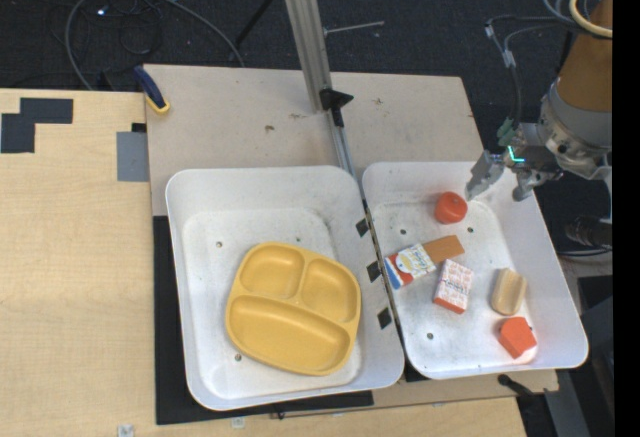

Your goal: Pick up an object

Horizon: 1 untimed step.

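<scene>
My gripper [503,182] hangs open over the far edge of the right bin [560,345], its two fingers spread with nothing between them. Just left of and below it lies a small red-orange ball [450,207]. Further forward in the same bin are a brown flat bar [441,249], a white, blue and red packet [410,264], a red and white box [454,286], a tan cylinder [507,292] and an orange-red block [517,336].
The left bin [190,225] holds a yellow divided tray [293,309]. A metal post [308,35] rises behind the bins, with a black clamp at its foot. Wood panel lies to the left; cables run across the dark floor at the back.
</scene>
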Available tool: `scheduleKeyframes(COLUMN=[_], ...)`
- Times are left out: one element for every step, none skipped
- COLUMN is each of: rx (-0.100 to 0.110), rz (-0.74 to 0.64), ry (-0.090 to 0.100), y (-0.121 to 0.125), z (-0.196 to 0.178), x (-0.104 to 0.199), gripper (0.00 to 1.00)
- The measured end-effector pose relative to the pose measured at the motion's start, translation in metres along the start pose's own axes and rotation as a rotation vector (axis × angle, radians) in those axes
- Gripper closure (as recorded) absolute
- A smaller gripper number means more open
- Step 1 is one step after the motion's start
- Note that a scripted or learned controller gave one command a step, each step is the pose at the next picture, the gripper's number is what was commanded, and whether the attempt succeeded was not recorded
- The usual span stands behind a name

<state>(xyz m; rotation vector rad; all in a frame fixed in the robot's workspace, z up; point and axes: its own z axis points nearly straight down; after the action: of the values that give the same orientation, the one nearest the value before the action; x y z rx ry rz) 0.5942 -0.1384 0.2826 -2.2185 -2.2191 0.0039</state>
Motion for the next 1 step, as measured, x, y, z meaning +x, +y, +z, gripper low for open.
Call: scheduleKeyframes(rx=[-0.001], rz=[0.0], ry=[0.0], y=[0.0003], z=[-0.0005], x=[0.0], gripper=[0.0])
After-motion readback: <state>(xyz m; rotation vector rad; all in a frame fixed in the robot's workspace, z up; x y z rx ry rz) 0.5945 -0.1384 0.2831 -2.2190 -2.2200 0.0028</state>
